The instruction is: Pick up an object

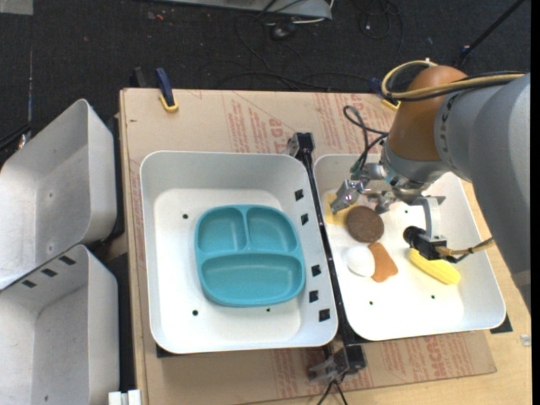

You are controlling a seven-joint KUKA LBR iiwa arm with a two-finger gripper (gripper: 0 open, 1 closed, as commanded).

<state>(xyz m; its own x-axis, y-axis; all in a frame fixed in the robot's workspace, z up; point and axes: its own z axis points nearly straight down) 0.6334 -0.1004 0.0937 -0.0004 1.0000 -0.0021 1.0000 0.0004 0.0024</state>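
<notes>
We see a round brown cookie (364, 224) lying flat in the right bin (472, 310). The gripper (361, 194) hangs just above it; whether it is clenched or released, we cannot tell.

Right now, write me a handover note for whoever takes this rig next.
Hand: low over the right bin, near its upper left corner; open or shut cannot be told, nothing visibly held.
Things: brown round piece just below the hand, white egg, orange piece, yellow corn, all in the right bin. Teal divided plate lies in the left bin.
Done: no pick.
Left: grasp one object and lift it.
</notes>
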